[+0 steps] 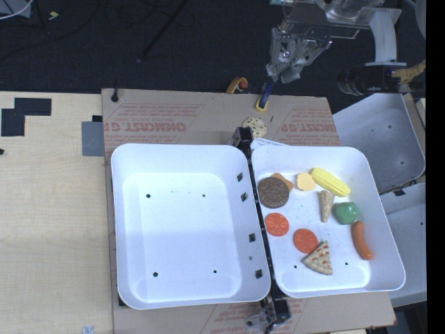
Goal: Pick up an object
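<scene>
Evidently staged for picking, toy foods fill the right bin (379,256); the raised gripper (284,69) is too blurred to tell its state.

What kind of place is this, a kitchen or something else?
Probably a robot test lab, not a kitchen. A robot arm hangs over two white bins, the food in the right one looks like toys, and loose cables trail behind the bench.

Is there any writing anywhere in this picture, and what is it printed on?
Red lettering on the brown board under the two white bins: upside down and mirrored, too blurred to read with certainty.
More red print on the board's near edge: unreadable.
Nothing readable elsewhere.
</scene>
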Controlling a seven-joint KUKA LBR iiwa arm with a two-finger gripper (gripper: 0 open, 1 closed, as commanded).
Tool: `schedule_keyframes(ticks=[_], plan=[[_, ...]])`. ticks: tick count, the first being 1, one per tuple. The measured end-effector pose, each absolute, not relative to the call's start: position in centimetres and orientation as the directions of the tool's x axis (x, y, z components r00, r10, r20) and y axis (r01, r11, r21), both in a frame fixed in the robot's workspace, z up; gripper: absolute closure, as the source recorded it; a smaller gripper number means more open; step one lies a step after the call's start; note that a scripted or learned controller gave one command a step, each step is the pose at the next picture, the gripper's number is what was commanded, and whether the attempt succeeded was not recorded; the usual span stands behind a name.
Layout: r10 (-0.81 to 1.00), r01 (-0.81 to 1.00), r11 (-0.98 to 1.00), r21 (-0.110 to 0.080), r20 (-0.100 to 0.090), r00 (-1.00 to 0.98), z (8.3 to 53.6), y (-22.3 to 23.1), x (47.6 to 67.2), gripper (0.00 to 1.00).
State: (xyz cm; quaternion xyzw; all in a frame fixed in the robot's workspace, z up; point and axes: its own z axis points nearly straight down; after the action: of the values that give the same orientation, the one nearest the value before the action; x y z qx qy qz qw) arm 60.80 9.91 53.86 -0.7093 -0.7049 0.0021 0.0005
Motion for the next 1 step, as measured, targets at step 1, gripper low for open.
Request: schedule_keyframes(ticks=[1], plan=[[1.0, 1.0, -0.007, -0.004, -0.003, 0.007, 53.78, 1.73, 59.0, 1.0]])
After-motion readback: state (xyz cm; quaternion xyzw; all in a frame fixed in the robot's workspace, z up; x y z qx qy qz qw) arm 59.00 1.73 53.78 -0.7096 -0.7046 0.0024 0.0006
